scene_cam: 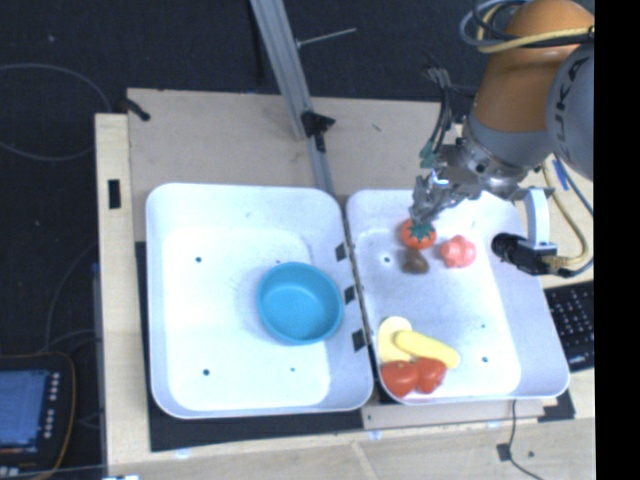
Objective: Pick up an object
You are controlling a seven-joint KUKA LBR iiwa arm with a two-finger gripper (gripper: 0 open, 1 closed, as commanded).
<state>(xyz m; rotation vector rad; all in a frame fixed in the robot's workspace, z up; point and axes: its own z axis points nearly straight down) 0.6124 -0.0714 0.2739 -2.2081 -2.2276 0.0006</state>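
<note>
My gripper (428,211) hangs over the back of the right bin (500,313), its tip just above a red tomato-like toy (418,234). A small brown piece (414,261) lies just in front of the tomato, and a pink toy (458,251) sits to its right. Near the front of the same bin lie a yellow banana (425,345) on a pale yellow piece (391,330), with a red pepper-like toy (412,376) beside them. Whether anything sits between the fingers is hidden at this angle.
A blue bowl (298,302) stands in the left bin (200,268), toward its right side. A grey metal post (285,63) slants up from the bench behind the bins. The bins' shared wall runs between bowl and toys.
</note>
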